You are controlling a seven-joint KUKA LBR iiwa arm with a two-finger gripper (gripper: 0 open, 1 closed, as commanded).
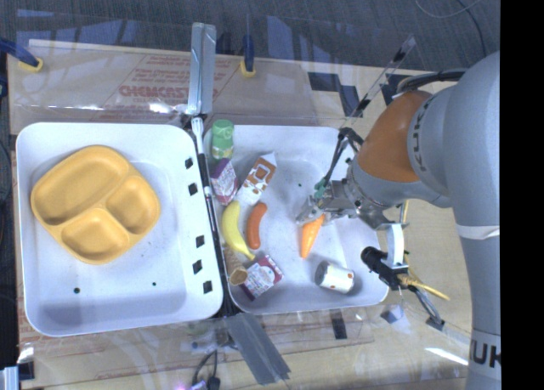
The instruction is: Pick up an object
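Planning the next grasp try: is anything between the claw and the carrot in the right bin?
Nothing visible. The claw is right at the carrot's upper end. The white can lies lower, the sausage off to the side.

Two shallow white bins side by side: the left bin point(51, 312) holds a yellow three-compartment tray point(95, 201) lying flat toward its far left. The right bin point(289, 138) holds, along its left wall, a green-capped bottle point(223, 159) at the far end, a banana point(233, 231) and a small dark-red packet point(262, 275) nearer; beside these a white and orange carton point(257, 178), a red sausage point(255, 224), an orange carrot point(309, 235) and a white can point(335, 277) on its side. The gripper point(321, 206) sits low over the right bin, its tip just at the carrot's far end, the grey arm point(463, 150) entering from the right.
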